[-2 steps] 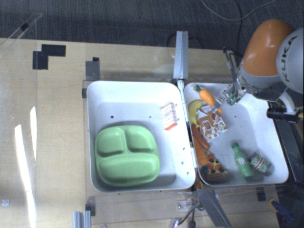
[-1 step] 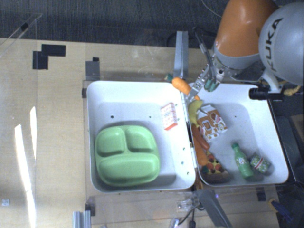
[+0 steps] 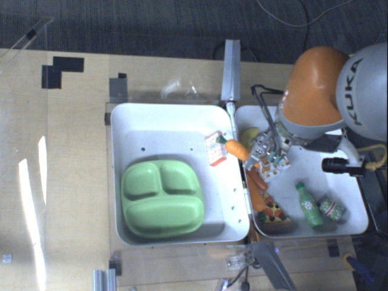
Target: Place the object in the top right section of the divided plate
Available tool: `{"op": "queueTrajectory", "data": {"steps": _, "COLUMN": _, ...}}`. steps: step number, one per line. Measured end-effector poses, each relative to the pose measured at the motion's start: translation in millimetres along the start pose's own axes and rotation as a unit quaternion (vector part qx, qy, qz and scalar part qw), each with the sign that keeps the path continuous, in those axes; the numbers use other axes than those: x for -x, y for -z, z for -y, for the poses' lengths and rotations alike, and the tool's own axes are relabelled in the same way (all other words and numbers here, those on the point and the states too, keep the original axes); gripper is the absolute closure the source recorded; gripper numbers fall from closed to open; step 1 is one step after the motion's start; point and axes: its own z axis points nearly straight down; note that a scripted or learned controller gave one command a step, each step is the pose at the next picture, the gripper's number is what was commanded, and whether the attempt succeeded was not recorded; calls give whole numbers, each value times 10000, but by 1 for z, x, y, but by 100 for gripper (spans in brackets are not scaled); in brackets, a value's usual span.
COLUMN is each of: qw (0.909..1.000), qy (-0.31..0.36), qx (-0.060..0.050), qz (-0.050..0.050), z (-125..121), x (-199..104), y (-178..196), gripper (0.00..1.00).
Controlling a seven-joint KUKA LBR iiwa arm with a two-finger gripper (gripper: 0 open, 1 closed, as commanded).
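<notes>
My gripper [image 3: 270, 153] hovers over the right bin [image 3: 354, 223], grip state unclear; next, carry the carrot [image 3: 237, 150], perhaps grasped, toward the green plate [image 3: 162, 196] at nine o'clock.

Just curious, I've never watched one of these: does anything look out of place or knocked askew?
Yes: an orange carrot lies across the divider between the two bins, and a small packet leans against the left bin's right wall. The green divided plate sits flat.

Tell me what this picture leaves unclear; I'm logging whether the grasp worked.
- Gripper, camera view: the arm's orange band hides its upper part, so any hold on the orange carrot-like item is unclear.
- Small carton: print too small to read.
- Items under the arm in the right bin: partly covered.
</notes>
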Motion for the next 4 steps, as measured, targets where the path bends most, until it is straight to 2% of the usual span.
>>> {"op": "queueTrajectory", "data": {"steps": 1, "qw": 9998, "qy": -221, "qx": 1, "qz": 3, "z": 56, "x": -43, "y": 1, "gripper": 100}}
{"op": "queueTrajectory", "data": {"steps": 2, "qw": 9999, "qy": 156, "qx": 2, "qz": 0, "z": 25, "x": -68, "y": 0, "gripper": 100}}
{"op": "queueTrajectory", "data": {"steps": 3, "qw": 9907, "qy": 1363, "qx": 9, "qz": 12, "z": -14, "x": -35, "y": 46, "gripper": 100}}
{"op": "queueTrajectory", "data": {"steps": 4, "qw": 9897, "qy": 1433, "qx": -5, "qz": 8, "z": 85, "x": 16, "y": -17, "gripper": 100}}
